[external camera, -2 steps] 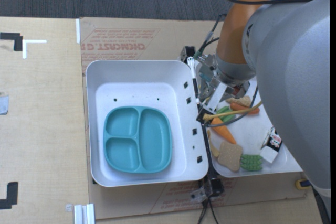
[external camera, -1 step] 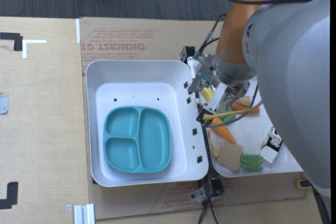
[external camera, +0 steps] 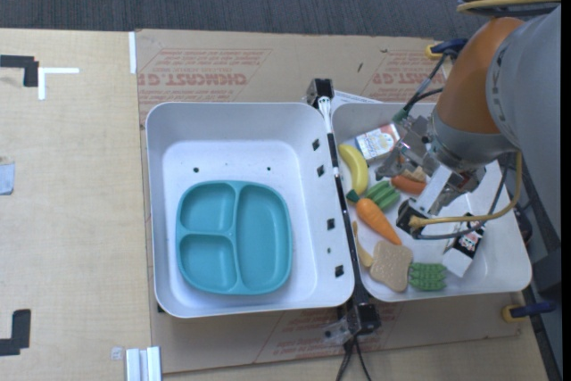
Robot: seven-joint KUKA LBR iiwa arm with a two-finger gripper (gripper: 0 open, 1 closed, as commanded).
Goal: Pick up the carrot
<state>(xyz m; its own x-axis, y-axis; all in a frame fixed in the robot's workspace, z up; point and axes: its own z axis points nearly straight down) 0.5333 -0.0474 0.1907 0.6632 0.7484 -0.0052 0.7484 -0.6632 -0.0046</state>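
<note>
Dark grey carpet runs across the top, and below it a pale wooden bench (external camera: 62,219) carries a sheet of brown cardboard (external camera: 223,71) under both bins. Farthest to the left of the gripper is the left bin (external camera: 161,192), which holds a teal divided plate (external camera: 235,238) lying flat, well apart from the arm.

The right bin (external camera: 513,268) lies across the shared wall. A yellow banana (external camera: 354,167) lies along its left side, to the left of the gripper. Just below the banana a green vegetable (external camera: 384,194) sits between it and the carrot (external camera: 376,221). The carrot lies flat and slanted in the right bin, below and to the left of the gripper, near it but clear of it. Its thick end points up-left and its tip points down-right, toward a slice of bread (external camera: 391,266).

A small printed carton (external camera: 376,141) lies above and to the left of the gripper. A reddish-orange piece (external camera: 409,184) lies right at its lower left edge.

The gripper (external camera: 426,177) hangs low over the middle of the right bin. How far it is open cannot be told, and nothing can be seen in its grasp.

Below it sit a green ridged item (external camera: 426,276) beside the bread and, further right, a small white-and-black box (external camera: 461,251).
</note>
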